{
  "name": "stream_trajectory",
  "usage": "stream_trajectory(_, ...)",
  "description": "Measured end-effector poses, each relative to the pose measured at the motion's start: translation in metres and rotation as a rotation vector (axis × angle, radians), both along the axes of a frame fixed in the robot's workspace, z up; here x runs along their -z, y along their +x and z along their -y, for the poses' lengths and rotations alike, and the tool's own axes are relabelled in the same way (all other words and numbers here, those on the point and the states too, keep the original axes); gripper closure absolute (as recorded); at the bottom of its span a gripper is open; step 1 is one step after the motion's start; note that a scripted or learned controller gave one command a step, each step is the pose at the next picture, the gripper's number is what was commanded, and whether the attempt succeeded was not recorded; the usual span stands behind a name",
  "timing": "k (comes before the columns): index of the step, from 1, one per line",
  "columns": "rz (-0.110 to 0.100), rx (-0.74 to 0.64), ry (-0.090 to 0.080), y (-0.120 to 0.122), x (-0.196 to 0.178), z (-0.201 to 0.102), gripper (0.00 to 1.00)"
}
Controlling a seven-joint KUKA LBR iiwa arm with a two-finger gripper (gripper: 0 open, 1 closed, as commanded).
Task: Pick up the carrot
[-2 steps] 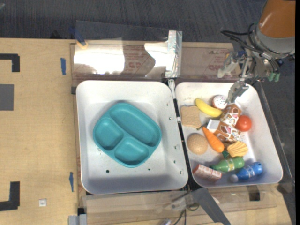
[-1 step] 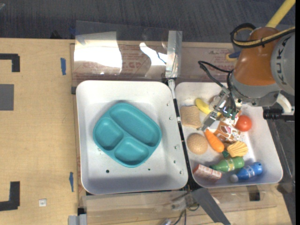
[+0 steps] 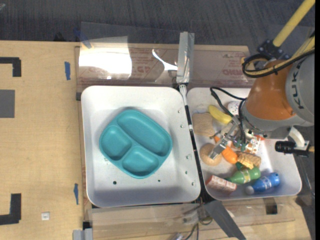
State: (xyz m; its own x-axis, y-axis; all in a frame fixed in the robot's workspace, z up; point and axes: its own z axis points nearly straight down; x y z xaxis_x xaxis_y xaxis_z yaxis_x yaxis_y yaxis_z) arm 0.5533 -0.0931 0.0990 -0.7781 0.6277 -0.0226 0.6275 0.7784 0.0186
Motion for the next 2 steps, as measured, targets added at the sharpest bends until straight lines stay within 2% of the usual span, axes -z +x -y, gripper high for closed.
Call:
stream_trajectory(1,0.008,-0.003,-0.002,0.002,-0.011,-0.001,1.00)
stream_trajectory(2,-0.024,0.306,0.006,-0.038,-0.086,-0.073,1.00)
